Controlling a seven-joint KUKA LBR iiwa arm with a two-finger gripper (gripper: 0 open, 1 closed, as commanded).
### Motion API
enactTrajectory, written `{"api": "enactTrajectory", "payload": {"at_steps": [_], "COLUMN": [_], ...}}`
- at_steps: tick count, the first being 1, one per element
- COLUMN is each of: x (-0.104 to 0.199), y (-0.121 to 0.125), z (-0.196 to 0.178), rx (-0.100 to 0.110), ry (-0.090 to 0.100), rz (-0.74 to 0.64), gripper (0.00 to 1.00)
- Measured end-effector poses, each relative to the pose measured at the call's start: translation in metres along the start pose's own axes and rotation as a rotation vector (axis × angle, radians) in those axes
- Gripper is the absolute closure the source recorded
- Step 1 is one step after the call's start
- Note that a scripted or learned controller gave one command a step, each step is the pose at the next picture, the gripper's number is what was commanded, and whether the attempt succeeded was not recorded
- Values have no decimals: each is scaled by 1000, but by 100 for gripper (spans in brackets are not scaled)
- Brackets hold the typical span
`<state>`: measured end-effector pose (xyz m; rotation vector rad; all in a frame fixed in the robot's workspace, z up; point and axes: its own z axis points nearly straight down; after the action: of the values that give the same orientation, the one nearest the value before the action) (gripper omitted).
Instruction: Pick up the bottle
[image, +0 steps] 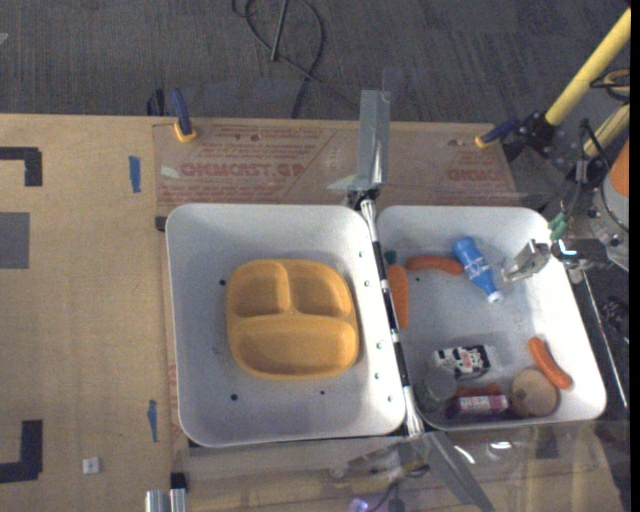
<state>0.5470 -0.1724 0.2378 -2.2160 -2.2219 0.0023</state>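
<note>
The surface (80, 330) was brown board with strips of blue tape and black markings toward the left of the frame. The left bin (190, 390) sat at centre-left and held a yellow divided plate (292, 318), lying flat in its middle. A metal divider (372, 140) rose at the upper centre, above the seam where the two bins met.

The right bin (585, 400) held several items. An orange carrot (399, 293) lay along its left wall, with a second orange piece (434, 264) just to the right of the carrot's top. The bottle (476, 266), blue with a white band, lay on its side in the upper middle of that bin, tilted down toward the right. A small black-and-white carton (463, 359) lay lower down, and a dark red packet (479, 404) rested against the bottom wall beside a round tan object (534, 393). An orange sausage-shaped item (550, 362) lay at lower right.

The tool (528, 260) stood just to the right of the bottle, near its lower end; whether its fingers were apart or together could not be told, nor whether it touched the bottle. A yellow pole (590, 68) crossed the upper right corner.
</note>
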Motion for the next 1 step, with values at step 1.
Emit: {"api": "enactTrajectory", "payload": {"at_steps": [1], "x": [-8], "y": [52], "z": [146], "rx": [-3], "ry": [-1], "rz": [64], "gripper": [0]}}
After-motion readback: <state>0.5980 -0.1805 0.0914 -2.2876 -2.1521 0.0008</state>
